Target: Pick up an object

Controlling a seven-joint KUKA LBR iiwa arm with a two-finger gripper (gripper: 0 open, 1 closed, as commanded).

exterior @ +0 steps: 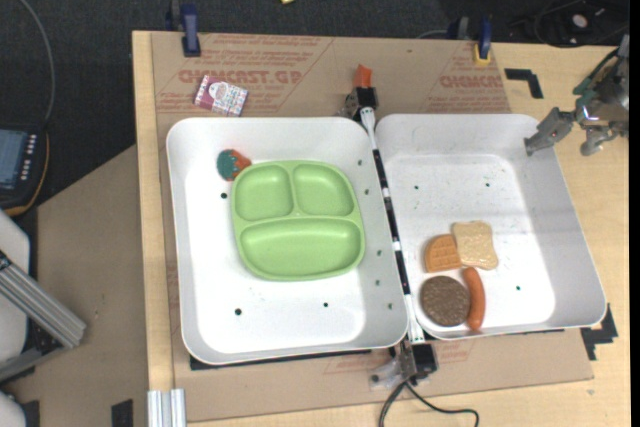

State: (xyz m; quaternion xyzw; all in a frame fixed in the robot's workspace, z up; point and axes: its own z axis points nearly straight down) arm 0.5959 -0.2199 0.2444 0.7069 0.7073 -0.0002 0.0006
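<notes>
Two white bins (560, 245) on desk (150, 215). Lower right: four food pieces (458, 270) (clustered). One green tray (296, 219) at centre-left. Hand (568, 128) upper right, fingers apart, empty.

Two bins sit side by side on my desk (100, 245). The left bin (200, 305) holds a divided plate (296, 220) with a small round item (233, 164) touching its far-left corner. In the right bin's (560, 255) near-left corner lie a toast slice (475, 244), bun (442, 253), patty (445, 300) and sausage (475, 299), clustered together. My tool (575, 125) hangs over that bin's far-right edge.
</notes>
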